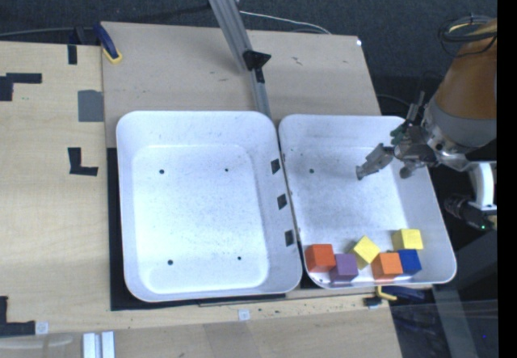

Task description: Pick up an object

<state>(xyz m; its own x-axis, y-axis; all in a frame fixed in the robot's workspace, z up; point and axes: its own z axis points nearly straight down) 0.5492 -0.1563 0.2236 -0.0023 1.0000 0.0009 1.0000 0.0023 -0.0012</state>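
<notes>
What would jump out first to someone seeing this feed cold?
Probably the huddle of coloured blocks along the near edge of the right bin: orange, purple, yellow and blue, packed close. Next, the gripper poised over that bin's far right part, well away from the blocks, with nothing between its fingers. The left bin sits alongside.

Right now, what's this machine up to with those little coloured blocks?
A robot arm reaches in from the right, and its gripper hangs over the right bin with its fingers spread and nothing between them. Six small blocks sit at that bin's near edge, apart from the gripper: two orange, two yellow, a purple and a blue. The job is to pick one up; none is lifted.
</notes>
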